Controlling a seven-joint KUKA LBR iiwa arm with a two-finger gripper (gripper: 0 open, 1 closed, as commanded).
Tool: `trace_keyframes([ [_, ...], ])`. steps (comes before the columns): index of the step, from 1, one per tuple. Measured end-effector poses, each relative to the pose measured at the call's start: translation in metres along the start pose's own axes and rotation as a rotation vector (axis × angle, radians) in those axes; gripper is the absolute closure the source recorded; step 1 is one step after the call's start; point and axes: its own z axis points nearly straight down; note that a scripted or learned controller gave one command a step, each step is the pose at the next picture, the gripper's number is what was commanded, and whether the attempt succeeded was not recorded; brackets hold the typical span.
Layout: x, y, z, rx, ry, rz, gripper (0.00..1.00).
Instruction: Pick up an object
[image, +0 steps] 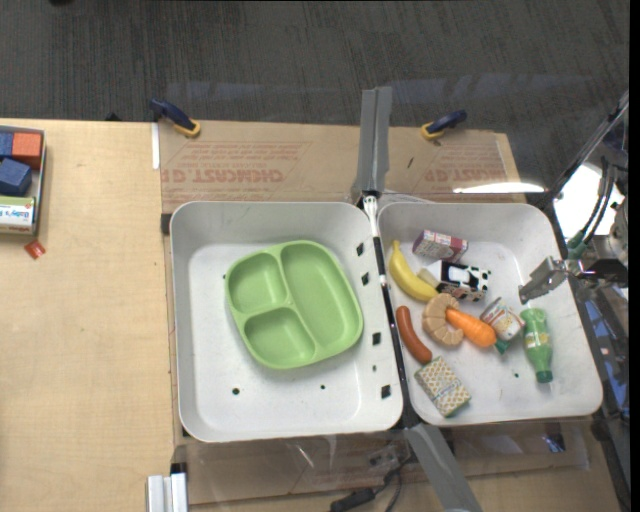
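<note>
The gripper (541, 280), whose state I cannot tell, hovers beside the green bottle (537, 343), probably light, slippery; grasp mid-body.

A green divided plate (294, 302) with three compartments lies in the left white bin (200, 400). Brown cardboard (260, 165) lies flat on the far side of both bins, held by two clamps (176, 117). At the far left of the wooden bench (80, 350) sit red and blue blocks (20, 160).
</note>
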Motion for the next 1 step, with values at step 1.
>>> trace_keyframes([
  [1,0.0565,-0.0055,0.1463,0.001,0.001,0.002,0.0],
])
